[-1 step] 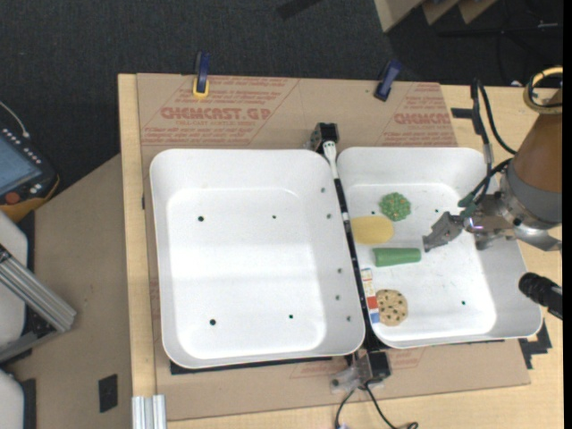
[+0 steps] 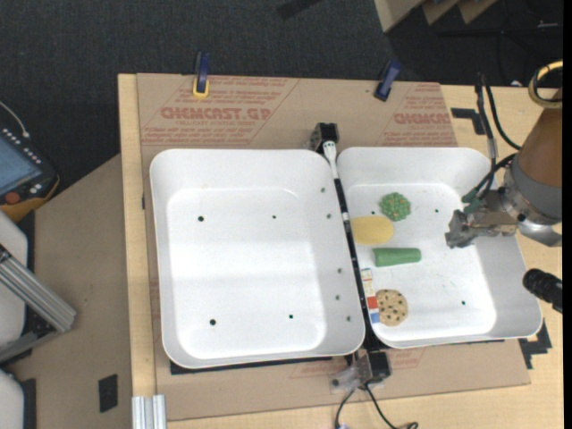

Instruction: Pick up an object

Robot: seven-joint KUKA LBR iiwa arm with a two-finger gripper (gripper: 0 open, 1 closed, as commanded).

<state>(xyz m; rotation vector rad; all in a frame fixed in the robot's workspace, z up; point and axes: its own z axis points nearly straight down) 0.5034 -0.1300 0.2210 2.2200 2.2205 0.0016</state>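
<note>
Gripper low over right bin, at its right side, arm entering from right edge. Cannot tell gripper state; nothing seen in its grasp. Objects lie in right bin's left half: green ball at top, yellow piece just below, green cylinder beneath that, cookie lowest. Left bin alongside, touching right bin.

Two white bins side by side on a brown board, two blue clamps.
</note>
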